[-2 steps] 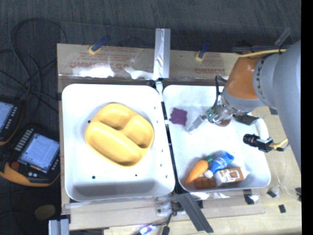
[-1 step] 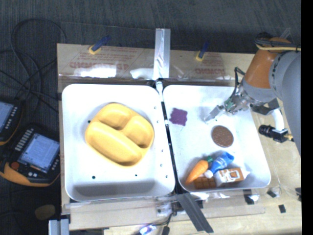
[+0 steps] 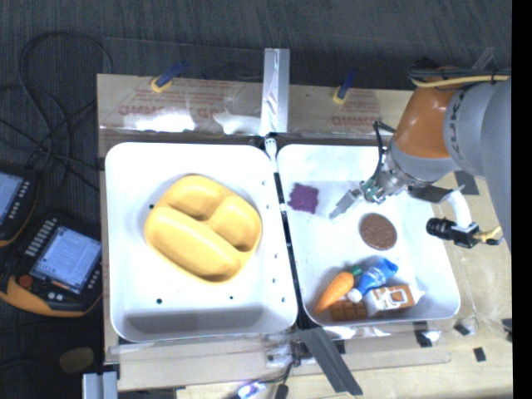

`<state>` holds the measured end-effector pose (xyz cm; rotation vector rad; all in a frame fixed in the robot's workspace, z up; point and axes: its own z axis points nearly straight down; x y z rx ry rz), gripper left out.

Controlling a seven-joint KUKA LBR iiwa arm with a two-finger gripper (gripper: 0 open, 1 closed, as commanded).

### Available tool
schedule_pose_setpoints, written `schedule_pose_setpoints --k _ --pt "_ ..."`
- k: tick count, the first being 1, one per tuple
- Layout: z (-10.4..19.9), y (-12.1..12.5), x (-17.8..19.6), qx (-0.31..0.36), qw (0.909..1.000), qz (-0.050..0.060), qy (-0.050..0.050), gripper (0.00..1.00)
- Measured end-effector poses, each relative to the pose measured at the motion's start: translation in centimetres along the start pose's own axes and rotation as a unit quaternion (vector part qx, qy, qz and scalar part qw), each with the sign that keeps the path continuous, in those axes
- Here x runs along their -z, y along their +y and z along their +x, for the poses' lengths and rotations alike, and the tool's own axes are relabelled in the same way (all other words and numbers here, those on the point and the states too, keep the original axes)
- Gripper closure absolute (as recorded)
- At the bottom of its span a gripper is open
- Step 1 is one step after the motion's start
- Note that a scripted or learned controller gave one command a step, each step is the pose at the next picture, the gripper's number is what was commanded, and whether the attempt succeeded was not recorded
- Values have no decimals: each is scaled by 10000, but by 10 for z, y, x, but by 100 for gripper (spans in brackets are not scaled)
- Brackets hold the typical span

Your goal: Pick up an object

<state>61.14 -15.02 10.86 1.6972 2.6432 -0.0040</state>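
Note:
In the right bin (image 3: pixel 432 256), my gripper (image 3: pixel 343 205) hangs low over bare white floor, at the end of the grey arm with its orange band (image 3: pixel 424 127). A small purple square (image 3: pixel 303 197) lies just to its left. A brown round disc (image 3: pixel 378 231) lies just to its lower right. Nothing shows in the gripper. Along the bin's front sit an orange carrot (image 3: pixel 335 289), a blue bottle (image 3: pixel 374 274), an orange-and-white carton (image 3: pixel 391 298) and a dark brown piece (image 3: pixel 349 311), crowded together.
The left bin (image 3: pixel 125 289) bears a large yellow bun-shaped object (image 3: pixel 202 227). A metal divider (image 3: pixel 275 90) stands behind the gap between the bins. A black fitting (image 3: pixel 453 229) juts over the right bin's right edge. Handheld devices (image 3: pixel 58 260) lie left of the bench.

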Motion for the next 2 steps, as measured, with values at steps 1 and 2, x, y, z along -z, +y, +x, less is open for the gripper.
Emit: schedule_pose_setpoints --k 1,2 --pt "-13 7 -20 1428 9897 -34 -30 0" --pt "2 -73 58 730 9973 -5 7 0"
